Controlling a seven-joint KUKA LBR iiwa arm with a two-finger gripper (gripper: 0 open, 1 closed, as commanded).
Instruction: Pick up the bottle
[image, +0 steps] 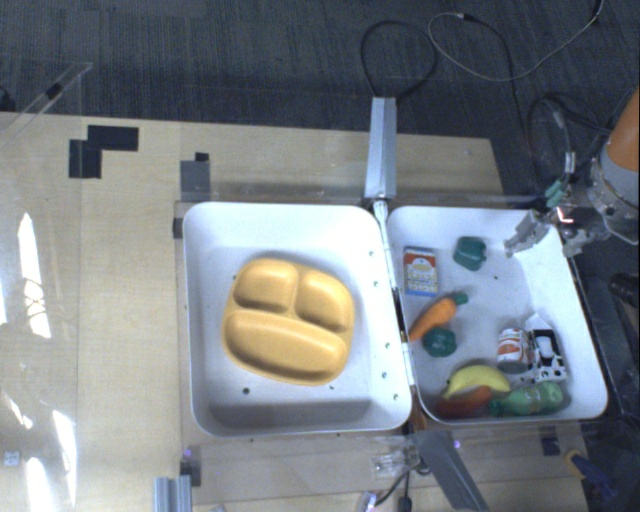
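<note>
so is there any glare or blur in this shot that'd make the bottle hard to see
In the camera view, glare streaks lie on the clear sheet at the left, far from the bins. The right bin is evenly lit, with soft shadows. The green bottle at its near edge is small and slightly soft, partly crowded by the banana. The end effector at the far right corner looks a little blurred.

I could read no text anywhere. The small carton (421, 272) in the right bin (585, 330) bore a red-and-white printed label, and the can (513, 347) another, both too small to read.
</note>
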